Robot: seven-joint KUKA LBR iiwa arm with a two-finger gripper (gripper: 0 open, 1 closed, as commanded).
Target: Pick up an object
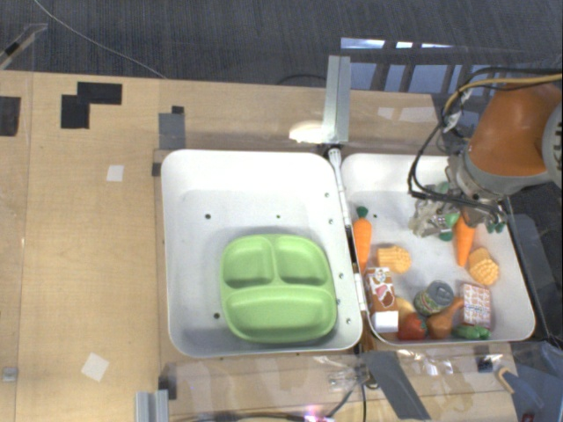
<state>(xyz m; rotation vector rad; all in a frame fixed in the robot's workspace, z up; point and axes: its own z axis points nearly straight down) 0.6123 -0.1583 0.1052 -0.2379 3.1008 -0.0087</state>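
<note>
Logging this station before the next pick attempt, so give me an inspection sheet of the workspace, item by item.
Surface: wooden bench bearing two white bins side by side.
Job's things: right bin holds two toy carrots, a can, a small carton and other toy foods.
Clutter: green divided plate in the left bin.
Grippers: gripper low over the right bin's far side; finger state unclear.
Cables: black cables looping off the wrist.
Surroundings: dark carpet beyond the bench.

Glossy green plastic tray [278, 288] in smooth white bin [189, 236] on wood bench [79, 262].
</note>
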